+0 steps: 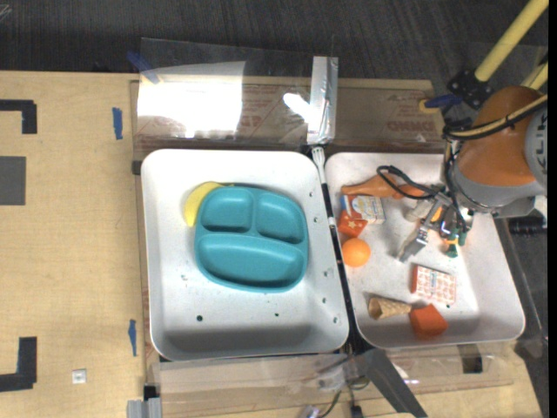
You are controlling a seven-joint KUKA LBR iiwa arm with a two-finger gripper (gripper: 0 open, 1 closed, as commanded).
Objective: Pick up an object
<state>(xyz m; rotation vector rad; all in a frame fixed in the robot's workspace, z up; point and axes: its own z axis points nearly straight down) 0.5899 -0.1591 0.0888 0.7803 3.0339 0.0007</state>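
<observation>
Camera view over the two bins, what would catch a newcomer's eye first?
The big teal plastic divided tray dominates the left white bin, with a yellow object peeking from under its upper-left edge. In the right white bin, small orange and red items cluster, including an orange ball, while the grey arm's claw hangs above them.

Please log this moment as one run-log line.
pincer: over right bin, nothing visibly held | ball: right bin | teal tray: left bin
</observation>
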